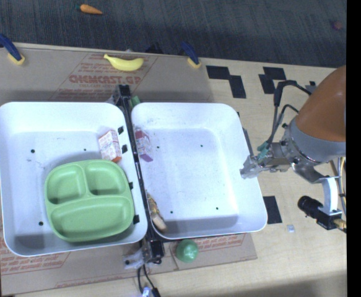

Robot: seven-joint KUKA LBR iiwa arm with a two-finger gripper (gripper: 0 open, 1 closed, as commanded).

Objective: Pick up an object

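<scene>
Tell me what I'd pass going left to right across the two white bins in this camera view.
Green tray → small packet → second packet by the divider → right bin → claw at its right rim.

floor (168, 11): dark grey carpet at the top | bench (304, 252): pale wood, black square marks at right | cardboard (87, 79): printed sheet under the bins, blue clamps (11, 48) at its top edge | light: even, soft

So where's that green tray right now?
The green tray lies in the left bin, toward its front right corner, just below a small red-and-white packet by the divide between the bins.
</scene>
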